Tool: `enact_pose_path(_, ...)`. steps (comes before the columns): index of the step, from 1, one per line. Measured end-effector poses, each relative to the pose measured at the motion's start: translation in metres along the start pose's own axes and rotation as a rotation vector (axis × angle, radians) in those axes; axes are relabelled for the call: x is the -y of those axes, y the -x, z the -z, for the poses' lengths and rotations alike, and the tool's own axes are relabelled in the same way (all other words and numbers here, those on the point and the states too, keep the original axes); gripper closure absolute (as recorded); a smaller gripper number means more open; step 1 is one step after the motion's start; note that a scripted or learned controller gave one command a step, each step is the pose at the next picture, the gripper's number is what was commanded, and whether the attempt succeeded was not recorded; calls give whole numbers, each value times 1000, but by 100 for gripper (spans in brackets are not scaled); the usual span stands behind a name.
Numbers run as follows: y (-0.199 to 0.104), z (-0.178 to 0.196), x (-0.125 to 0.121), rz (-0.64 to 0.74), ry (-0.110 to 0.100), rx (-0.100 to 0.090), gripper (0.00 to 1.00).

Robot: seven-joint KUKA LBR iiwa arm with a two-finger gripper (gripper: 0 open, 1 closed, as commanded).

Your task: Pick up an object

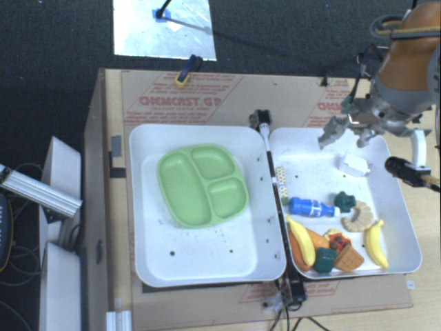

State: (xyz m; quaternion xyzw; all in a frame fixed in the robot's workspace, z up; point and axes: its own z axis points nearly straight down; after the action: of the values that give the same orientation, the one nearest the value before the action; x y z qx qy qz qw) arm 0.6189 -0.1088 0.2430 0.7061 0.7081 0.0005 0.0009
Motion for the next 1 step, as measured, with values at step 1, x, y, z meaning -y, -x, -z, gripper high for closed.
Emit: enact_pose_path(1,34,-144,-4,0,1,0,0)
